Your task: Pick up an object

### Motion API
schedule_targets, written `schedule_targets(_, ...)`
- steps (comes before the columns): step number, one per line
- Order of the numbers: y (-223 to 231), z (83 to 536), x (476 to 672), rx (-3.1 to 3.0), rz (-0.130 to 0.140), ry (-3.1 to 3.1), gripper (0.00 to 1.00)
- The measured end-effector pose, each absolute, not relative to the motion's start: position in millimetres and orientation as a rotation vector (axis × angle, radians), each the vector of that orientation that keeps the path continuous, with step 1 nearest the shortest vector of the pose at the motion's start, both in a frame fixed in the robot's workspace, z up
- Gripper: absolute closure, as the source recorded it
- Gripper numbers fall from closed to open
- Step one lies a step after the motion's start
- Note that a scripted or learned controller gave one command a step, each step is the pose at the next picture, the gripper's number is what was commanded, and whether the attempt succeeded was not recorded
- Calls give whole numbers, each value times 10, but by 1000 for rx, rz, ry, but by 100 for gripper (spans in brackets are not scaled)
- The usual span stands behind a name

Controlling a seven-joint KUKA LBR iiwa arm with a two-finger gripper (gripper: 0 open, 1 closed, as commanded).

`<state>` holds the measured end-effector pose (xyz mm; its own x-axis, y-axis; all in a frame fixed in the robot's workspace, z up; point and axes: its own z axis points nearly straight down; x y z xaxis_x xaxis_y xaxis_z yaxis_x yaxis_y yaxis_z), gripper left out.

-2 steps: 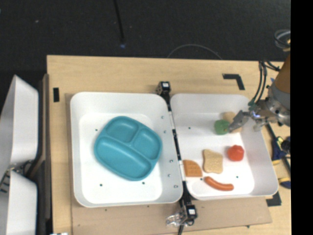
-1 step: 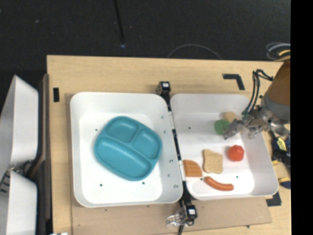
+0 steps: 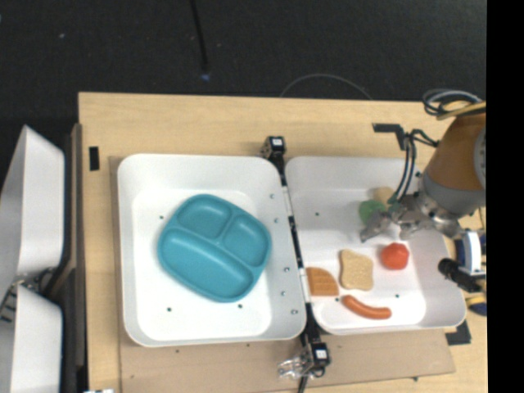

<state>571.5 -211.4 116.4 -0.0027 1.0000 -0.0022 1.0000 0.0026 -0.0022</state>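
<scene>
The right bin (image 3: 327, 182) holds several toy foods. A green piece (image 3: 370, 210) lies beside a pale beige piece (image 3: 381, 193) near the bin's middle. In front of them are a red tomato (image 3: 395, 255), a bread slice (image 3: 356, 269), a brown toast piece (image 3: 322, 282) and an orange-red sausage (image 3: 366, 307). My gripper (image 3: 385, 226) is low in this bin, just right of and below the green piece and just above the tomato. Its tip is too dark and small to read, and I see nothing lifted.
The left bin (image 3: 139, 301) holds a teal divided plate (image 3: 214, 246). A ridge with black clamps (image 3: 273, 146) separates the bins. The arm's grey and orange wrist (image 3: 454, 166) comes in over the right bin's right side. Cables (image 3: 401, 150) hang near the back right.
</scene>
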Motion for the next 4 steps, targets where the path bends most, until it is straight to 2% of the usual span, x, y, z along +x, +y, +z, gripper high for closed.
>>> schedule_targets(1,-2121,1307,5734,2214,3,2221,100)
schedule_targets(2,-2163,1865,5652,2221,6,2213,100)
schedule_targets(3,-2204,2350,5749,2213,6,2220,100)
schedule_targets(4,-2210,2501,5759,2214,4,2224,100)
